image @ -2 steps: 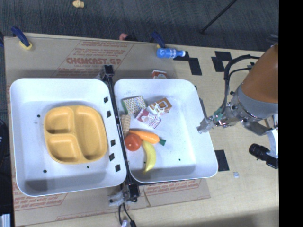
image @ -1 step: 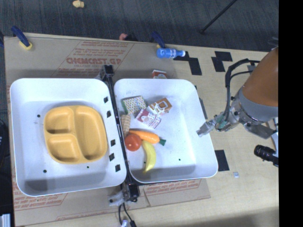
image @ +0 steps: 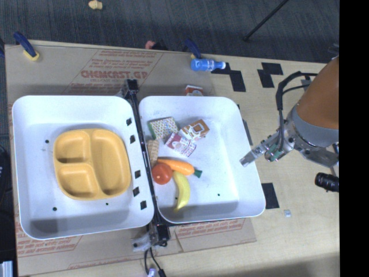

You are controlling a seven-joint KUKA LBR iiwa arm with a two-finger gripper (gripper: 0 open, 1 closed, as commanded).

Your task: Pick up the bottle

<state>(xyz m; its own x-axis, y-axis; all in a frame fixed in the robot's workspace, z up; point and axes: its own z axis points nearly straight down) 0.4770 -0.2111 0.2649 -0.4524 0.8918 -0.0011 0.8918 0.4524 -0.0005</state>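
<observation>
Your gripper [image: 249, 157] hangs over the right bin's [image: 245, 198] right rim; you can't tell its state. Your bottle [image: 206, 65] lies on the bench beyond that bin.

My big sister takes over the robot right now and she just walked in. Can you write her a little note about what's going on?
Gripper: hangs over the right rim of the right white bin, nothing between its fingers; open or shut is unclear.
Small blue plastic bottle: lies on its side on the bench behind the right bin, outside both bins.
Right bin holds a yellow banana, orange carrot, red tomato and small cartons. Left bin holds a yellow divided plate.
Done: nothing yet. Left: reach the bottle, grasp it, lift it.
</observation>
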